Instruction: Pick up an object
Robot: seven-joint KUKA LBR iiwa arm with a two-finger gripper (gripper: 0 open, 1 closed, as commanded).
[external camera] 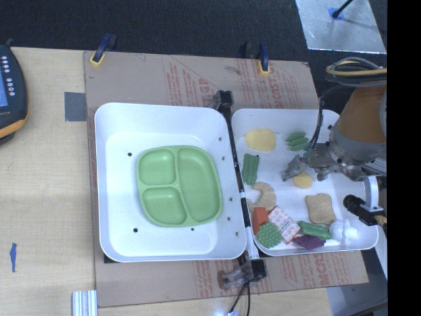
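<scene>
A pale wooden table [46, 196] is seen from above, overlaid by a brown cardboard sheet [197, 78] on which two shallow white bins lie side by side. Nearest the viewer, along the front edge of the right bin [276, 118], a crowded row of small toys is found: a green ridged round piece [268, 234], a red piece [260, 216] touching it, a pink-and-white packet [285, 224], a green pod [314, 230], a purple piece [306, 242] and a white piece [343, 230]. Just behind these a tan bread slice [320, 208] and a curved beige piece [266, 193] are placed. In the left bin [118, 242] a green divided plate [178, 185] is set near the middle. Farther back in the right bin, a small yellow piece [302, 180] lies just beside the pincer [297, 168], whose tips hover low over the bin; whether it is released or clenched cannot be told. A dark green strip [250, 168] lies near the divider, with a yellow disc [260, 139] and a green ridged piece [297, 140] behind. The grey arm [358, 137], with its orange band, reaches in from the right. Farthest away, blue-and-yellow clamps [100, 50] grip the cardboard edge, and a handheld controller [10, 91] rests at the left.
</scene>
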